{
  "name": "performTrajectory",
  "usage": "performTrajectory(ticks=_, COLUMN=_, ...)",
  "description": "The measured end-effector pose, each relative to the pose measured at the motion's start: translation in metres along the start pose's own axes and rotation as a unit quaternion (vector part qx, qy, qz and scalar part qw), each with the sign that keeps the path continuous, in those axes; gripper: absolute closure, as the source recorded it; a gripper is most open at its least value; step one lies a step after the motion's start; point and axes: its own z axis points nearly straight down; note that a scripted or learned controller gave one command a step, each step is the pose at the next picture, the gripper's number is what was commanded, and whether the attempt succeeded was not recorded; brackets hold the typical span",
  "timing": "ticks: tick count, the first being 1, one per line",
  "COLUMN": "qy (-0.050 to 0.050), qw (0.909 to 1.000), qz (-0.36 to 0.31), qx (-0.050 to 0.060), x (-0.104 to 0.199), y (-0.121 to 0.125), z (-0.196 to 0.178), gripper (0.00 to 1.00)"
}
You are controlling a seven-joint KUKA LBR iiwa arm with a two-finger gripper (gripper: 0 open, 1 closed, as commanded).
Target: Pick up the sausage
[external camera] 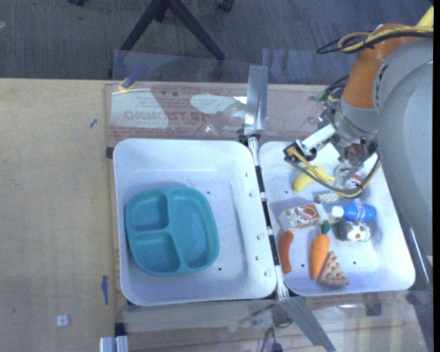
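Place: a robotics lab or test cell.
Bench: pale wooden bench (48,206) bearing two shallow white plastic bins (130,155).
Arm: grey industrial arm with orange band (368,65), cabled, at right.
Floor: dark carpet (62,34), black tripod legs (168,20) at far side.

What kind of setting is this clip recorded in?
Probably a robotics lab pick-and-place bench. Two white bins, left and right, sit on a wooden bench, toy foods like the sausage and carrot fill the right one, and a cabled arm reaches in.
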Motion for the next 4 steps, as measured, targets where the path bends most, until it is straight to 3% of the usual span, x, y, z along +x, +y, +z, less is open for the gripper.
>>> performTrajectory(ticks=1, qy=0.001, qw=0.9889, qz=0.149, qx=0.000, x=0.033, y=-0.035, z=0.000, gripper=0.00)
performTrajectory(ticks=2, qy=0.000, qw=0.9831, qz=0.183, qx=0.001, x=0.054, y=-0.129, z=-0.005, gripper=0.00)
performTrajectory(ticks=3, qy=0.017, qw=0.9828, qz=0.184, qx=-0.008, x=0.041, y=-0.158, z=0.034, gripper=0.00)
performTrajectory(ticks=4, qy=0.019, qw=0.9841, qz=0.176, qx=-0.010, x=0.039, y=-0.161, z=0.036, gripper=0.00)
